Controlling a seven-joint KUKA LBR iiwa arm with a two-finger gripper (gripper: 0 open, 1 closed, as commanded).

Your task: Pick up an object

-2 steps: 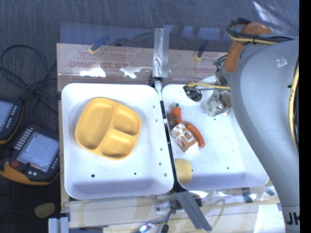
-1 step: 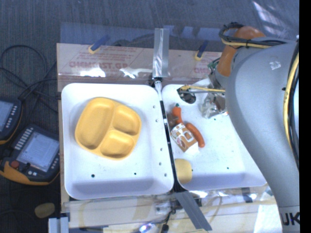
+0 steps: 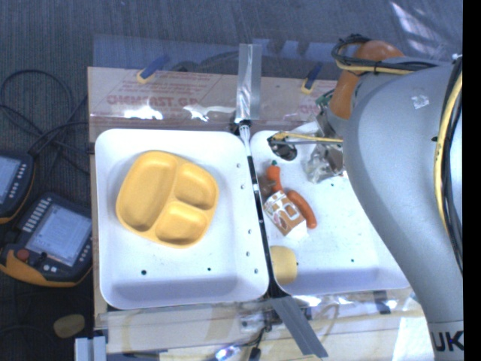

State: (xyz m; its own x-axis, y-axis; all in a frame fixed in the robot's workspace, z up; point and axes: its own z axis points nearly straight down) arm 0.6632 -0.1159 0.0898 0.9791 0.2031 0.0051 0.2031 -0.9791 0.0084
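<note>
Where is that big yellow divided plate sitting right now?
The yellow divided plate lies in the left white bin, filling its middle, across the divider from the small items in the right bin.

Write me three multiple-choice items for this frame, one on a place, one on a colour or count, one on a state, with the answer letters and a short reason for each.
1. Where does the yellow divided plate lie?
A. In the left bin
B. In the right bin
C. On the floor by the cables

2. How many compartments does the plate have?
A. Two
B. Three
C. Five

3. How does the small white carton stand relative to the gripper?
A. Clamped in the gripper, lifted above the bench
B. Lying on the right bin's floor, apart from the gripper
C. Resting on the yellow plate

Answers:
1. A, the plate sits on the white floor of the left bin.
2. B, its ridges split it into three hollows.
3. B, the carton lies in the right bin beside an orange piece, with the gripper farther back and nothing seen in it.
</note>
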